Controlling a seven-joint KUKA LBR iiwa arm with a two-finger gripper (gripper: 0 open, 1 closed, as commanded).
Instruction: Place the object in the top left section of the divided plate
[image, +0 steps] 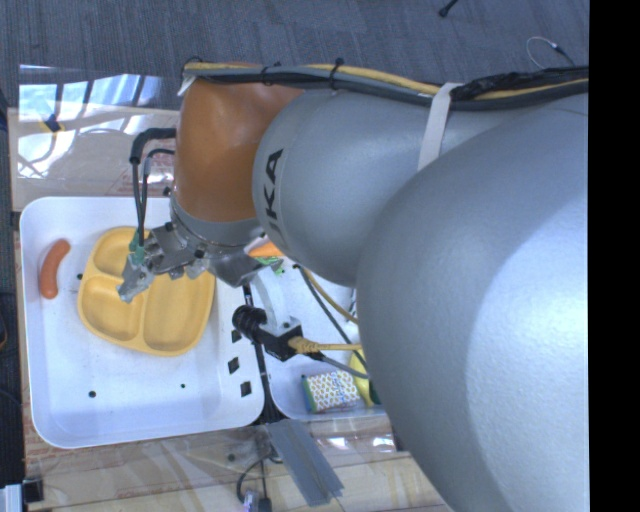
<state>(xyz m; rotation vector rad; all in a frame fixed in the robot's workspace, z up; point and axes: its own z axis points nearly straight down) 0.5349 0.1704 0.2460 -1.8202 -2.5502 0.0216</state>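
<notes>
1. From where I stand, the big grey arm (450, 260) blocks most of the right white bin (300, 395), where a speckled green-and-white block (330, 390) lies at six o'clock.
2. The gripper (140, 270) hovers over the yellow divided plate (150, 300); something green seems pinched between its fingers, probably the object.
3. Best lowered squarely before release.
4. An orange sausage-shaped toy (52, 268) lies at nine o'clock in the left white bin (120, 410).

divided plate (150, 310) in left bin (120, 410); sausage (52, 268) just left of it.
</notes>
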